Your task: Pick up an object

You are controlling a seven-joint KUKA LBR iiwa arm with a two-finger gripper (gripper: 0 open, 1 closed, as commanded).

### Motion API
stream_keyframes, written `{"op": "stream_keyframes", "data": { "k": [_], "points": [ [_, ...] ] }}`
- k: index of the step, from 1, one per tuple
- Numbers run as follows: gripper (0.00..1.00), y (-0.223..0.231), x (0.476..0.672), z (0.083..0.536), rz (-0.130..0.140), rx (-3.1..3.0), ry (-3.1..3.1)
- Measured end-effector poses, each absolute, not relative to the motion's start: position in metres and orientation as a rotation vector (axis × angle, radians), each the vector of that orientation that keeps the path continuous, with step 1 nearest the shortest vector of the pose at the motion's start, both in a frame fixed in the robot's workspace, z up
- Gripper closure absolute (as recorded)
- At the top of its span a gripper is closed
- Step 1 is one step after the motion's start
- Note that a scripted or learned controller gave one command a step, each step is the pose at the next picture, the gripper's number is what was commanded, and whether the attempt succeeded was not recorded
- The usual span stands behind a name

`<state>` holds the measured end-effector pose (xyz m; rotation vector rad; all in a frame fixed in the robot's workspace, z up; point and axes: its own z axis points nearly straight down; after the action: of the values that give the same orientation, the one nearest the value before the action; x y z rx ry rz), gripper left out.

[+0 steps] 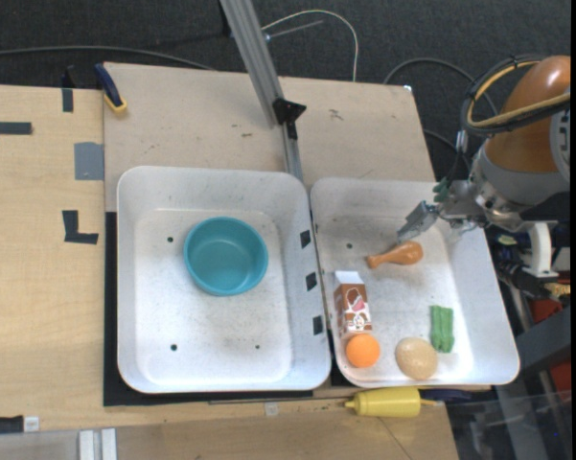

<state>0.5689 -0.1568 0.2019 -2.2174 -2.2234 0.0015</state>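
Drumstick [397, 255], toy, orange-brown, lies flat in upper middle of the right bin [479, 353], thin end pointing left. Likely target: gripper [418, 222] hangs just above and right of it, fingers slightly spread, nothing between them. Arm slants in from the right, so approach is angled, not vertical.

Rest of that bin: brown carton [353, 307], orange ball [362, 351], pale egg-like piece [416, 358], green piece [442, 328], all grouped near front edge, clear of the drumstick. Left bin [139, 257] holds teal bowl [226, 255]. Yellow bottle [387, 402] lies on the bench just in front of the right bin. Bench [38, 286] is light wood, black tape marks; cables across dark floor behind.
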Motion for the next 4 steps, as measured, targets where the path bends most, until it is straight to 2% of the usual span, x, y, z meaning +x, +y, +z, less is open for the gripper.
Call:
{"op": "stream_keyframes", "data": {
  "k": [1,2,3,4],
  "points": [
    [0.00,-0.157,0.569,0.202,0.001,-2.218,-2.223],
    [0.00,-0.151,0.559,0.147,0.007,-2.216,-2.219],
    [0.00,-0.150,0.557,0.093,0.008,-2.216,-2.219],
    [1.00,-0.150,0.558,0.106,0.003,-2.217,-2.222]
  ]
}}
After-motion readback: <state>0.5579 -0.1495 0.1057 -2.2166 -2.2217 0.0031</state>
